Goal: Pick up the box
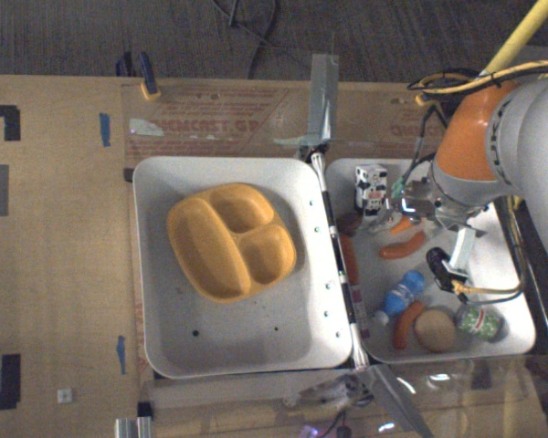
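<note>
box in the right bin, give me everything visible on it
The small white cardboard-looking box with black and red print stands near the far left corner of the shallow white right-hand bin, long side pointing away from the camera. The print is too small to read. It looks closed and undamaged. Its far end sits close to the bin's rim; whether they touch cannot be told. The grey arm's end effector is just to its right, very near but not visibly gripping it. A dark round item lies just in front of it.

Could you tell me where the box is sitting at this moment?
The box stands in the far left corner of the right bin, just left of the gripper and beyond the orange carrot.
</note>
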`<state>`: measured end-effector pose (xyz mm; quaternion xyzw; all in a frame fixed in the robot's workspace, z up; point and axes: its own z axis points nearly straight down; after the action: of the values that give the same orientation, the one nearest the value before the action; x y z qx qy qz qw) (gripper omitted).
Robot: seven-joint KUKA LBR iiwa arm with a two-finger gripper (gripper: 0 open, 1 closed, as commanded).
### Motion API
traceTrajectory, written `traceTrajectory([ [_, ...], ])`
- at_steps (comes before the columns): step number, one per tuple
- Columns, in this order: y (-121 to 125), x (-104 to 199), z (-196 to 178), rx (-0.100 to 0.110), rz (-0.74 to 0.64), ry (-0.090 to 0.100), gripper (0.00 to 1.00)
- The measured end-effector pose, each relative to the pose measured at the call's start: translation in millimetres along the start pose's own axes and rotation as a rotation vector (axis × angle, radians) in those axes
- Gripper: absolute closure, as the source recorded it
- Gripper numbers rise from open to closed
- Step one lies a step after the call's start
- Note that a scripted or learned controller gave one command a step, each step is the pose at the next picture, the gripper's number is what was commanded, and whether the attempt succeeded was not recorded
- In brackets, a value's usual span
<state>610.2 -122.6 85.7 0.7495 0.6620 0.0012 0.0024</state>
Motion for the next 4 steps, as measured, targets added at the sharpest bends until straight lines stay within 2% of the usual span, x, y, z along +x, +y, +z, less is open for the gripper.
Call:
traceTrajectory([
  [1, -71.2, 19.3, -19.4, 0.011, -0.265, 0.004, 0.00],
  [2, 6.1, 26.7, -50.4, 0.008, 0.068, 0.000, 0.00],
  [3, -15.1, 22.4, -26.3, -0.024, 0.024, 0.006, 0.00],
  [4, -64.5, 17.7, -1.4, -0.001, 0.066, 0.003, 0.00],
])
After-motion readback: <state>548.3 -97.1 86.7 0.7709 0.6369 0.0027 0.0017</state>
